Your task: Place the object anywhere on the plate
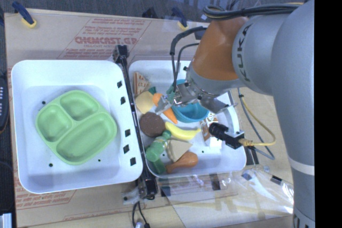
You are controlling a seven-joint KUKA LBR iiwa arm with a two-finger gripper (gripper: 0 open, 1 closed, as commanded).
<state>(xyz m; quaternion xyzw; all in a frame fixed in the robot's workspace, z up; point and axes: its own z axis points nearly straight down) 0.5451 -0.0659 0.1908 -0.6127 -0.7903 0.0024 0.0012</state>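
A light green divided plate (76, 126) lies in the left white bin (21, 115). The right bin (235, 160) holds a pile of toy foods: a blue bowl (192, 112), a yellow banana (181, 132), a brown round piece (152, 124), an orange carrot (169, 115), a green piece (155, 150) and a tan drumstick (182, 159). My gripper (176, 99) hangs low over this pile, at the left rim of the blue bowl. The wrist and orange band hide most of it. Nothing is seen held.
A cream lump (144, 101) and a wedge-shaped piece (140, 83) lie at the right bin's far left corner. A black divider (127, 109) with clips runs between the bins. Cables (256, 136) trail off the arm to the right. Cardboard (101, 34) covers the bench behind.
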